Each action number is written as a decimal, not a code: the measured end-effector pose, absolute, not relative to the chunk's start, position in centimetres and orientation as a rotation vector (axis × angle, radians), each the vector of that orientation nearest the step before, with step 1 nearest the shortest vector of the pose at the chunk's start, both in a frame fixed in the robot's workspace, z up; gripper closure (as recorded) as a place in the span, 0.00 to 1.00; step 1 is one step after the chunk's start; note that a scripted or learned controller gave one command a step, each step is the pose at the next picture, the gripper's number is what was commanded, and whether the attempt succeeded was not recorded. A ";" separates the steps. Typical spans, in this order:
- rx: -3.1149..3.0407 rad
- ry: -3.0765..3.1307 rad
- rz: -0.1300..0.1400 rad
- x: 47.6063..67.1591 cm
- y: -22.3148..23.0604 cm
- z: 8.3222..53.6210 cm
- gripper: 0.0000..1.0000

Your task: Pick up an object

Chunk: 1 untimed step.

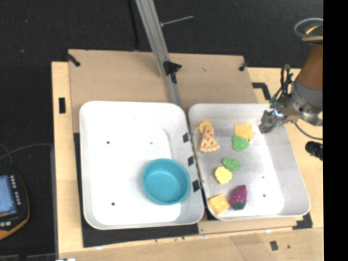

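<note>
Nearest us, at the front rim of the right bin (288, 145), lie a yellow block (218, 204) and a purple, knobbly berry-shaped piece (238, 196), just beside each other. We take them for moulded plastic play food, matte and rounded.

Further items, same bin: yellow lobed piece (223, 174); green leafy piece (231, 164) touching it; second green piece (240, 143) against a yellow slab (243, 130); pizza wedge (209, 142), red-dotted, below a small orange-yellow piece (205, 127). All lie loose and flat, scattered as if tipped in, which we judge leaves each open to a pick from above.

Left bin (109, 118): one teal bowl (165, 181), smooth, upright, near the front.

Tool (267, 122): low over the right bin's far right corner, near the yellow slab, nothing seen in it; how far it is open we cannot tell.

Desk (62, 145): pale board.
</note>
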State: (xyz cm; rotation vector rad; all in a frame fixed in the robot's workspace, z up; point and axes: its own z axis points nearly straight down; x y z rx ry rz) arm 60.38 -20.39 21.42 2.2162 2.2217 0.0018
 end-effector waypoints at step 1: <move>2.218 2.222 0.001 60.4 -20.5 24.0 1.00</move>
